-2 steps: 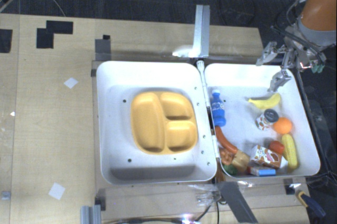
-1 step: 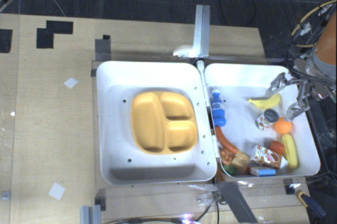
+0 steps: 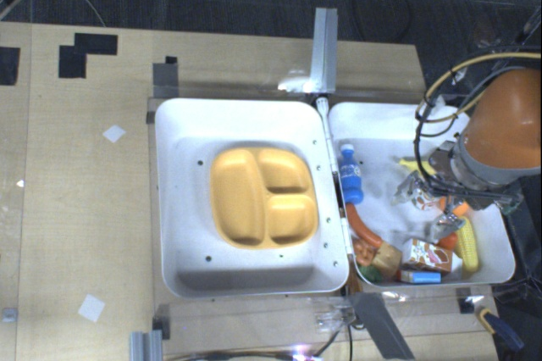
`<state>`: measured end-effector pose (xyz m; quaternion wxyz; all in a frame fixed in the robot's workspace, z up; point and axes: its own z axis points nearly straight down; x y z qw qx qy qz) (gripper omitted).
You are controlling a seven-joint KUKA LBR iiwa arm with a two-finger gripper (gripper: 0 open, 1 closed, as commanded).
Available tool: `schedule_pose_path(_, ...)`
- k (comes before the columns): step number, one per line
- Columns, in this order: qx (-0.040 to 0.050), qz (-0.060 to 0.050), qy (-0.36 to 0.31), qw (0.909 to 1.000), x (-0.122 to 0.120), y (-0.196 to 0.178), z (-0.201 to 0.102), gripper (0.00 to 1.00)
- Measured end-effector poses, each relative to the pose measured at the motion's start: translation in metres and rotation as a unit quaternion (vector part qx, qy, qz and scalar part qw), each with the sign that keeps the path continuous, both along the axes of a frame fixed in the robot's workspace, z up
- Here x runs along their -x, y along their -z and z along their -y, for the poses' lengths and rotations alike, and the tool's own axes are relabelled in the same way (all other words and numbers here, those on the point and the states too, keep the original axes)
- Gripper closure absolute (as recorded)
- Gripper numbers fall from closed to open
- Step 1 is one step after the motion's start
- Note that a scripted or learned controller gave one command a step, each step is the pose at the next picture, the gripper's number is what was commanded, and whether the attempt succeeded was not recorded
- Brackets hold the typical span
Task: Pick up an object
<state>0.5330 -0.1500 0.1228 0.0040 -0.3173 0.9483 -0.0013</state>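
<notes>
- The gripper (image 3: 430, 197) was seen low over the right bin (image 3: 381, 124), at the right of the frame, under the arm's orange band (image 3: 506, 129).
- Whether it was wide, narrow or holding anything could not be told; its metal parts were blurred against the clutter beneath.
- Black and yellow cables (image 3: 436, 109) were looped from the arm above it.
- Just below and right of the gripper, a corn cob (image 3: 467, 247) was lying near the bin's right wall.
- A small carton (image 3: 430, 253) was placed beside the corn, with a blue-and-orange item (image 3: 421, 275) just under it, at the bin's lower edge.
- To the lower left, a brown piece (image 3: 387, 259) and a red item (image 3: 366, 252) were crowded in the bin's lower left corner.
- An orange sausage-like piece (image 3: 358, 223) was laid along the left wall, above them.
- A blue bottle (image 3: 349, 174) was stood or laid further up that wall, well apart from the gripper.
- In the left bin (image 3: 182, 181), in the middle of the frame, a yellow tray (image 3: 262, 197) with three compartments was set.
- Both bins were borne on a wooden bench (image 3: 76, 207).
</notes>
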Motion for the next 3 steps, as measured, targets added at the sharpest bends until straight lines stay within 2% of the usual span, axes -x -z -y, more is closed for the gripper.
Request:
schedule_pose_path(1, 0.0025, 0.007, 0.002, 1.0, 0.023, 0.032, 0.051, 0.0)
schedule_pose_path(2, -0.0025, 0.006, 0.154, 0.988, -0.028, 0.032, -0.025, 0.0)
schedule_pose_path(3, -0.0031, 0.002, 0.294, 0.9557, -0.047, -0.024, -0.059, 0.0)
